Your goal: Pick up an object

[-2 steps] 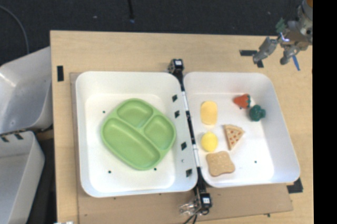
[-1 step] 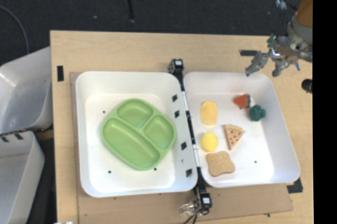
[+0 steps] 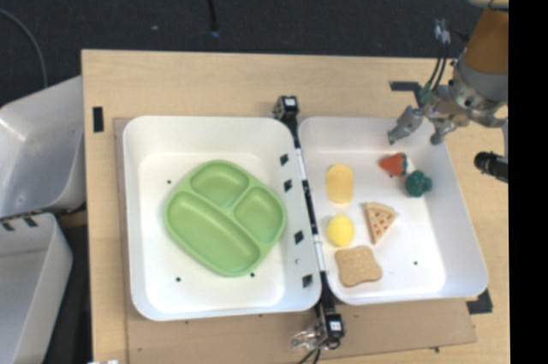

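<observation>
The gripper (image 3: pixel 421 128) hovers with fingers spread, holding nothing, just above the red toy (image 3: pixel 393 164) in the right bin (image 3: pixel 445 268) — best to centre over it and descend straight.

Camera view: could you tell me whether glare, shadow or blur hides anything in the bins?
Camera view: even, soft light; no harsh glare on the right bin; the green plate and toast read clearly; the claw looks slightly soft; overall resolution is low.
</observation>
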`<state>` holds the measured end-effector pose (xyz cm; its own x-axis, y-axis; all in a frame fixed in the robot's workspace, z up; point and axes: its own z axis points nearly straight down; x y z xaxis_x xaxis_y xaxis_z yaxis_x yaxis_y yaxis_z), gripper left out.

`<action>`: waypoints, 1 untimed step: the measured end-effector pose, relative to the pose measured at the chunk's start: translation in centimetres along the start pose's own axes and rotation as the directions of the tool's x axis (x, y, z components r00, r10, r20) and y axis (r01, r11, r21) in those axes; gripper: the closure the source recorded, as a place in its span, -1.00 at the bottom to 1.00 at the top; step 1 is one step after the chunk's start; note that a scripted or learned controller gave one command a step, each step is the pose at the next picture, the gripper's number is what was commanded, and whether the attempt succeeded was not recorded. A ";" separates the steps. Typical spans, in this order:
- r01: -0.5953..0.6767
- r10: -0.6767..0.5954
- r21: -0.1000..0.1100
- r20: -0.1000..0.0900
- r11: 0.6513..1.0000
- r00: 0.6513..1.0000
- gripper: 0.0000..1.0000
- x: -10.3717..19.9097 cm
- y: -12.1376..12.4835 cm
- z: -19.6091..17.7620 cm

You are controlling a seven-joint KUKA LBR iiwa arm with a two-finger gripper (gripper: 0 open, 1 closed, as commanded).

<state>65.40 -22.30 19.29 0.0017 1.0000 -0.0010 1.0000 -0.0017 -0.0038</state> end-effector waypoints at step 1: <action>-0.002 0.002 -0.003 0.002 1.000 1.000 -1.00 -0.3 -0.2 4.1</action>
<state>65.21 -22.58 15.15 0.0039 1.0000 -0.0026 1.0000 -0.0039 -0.0007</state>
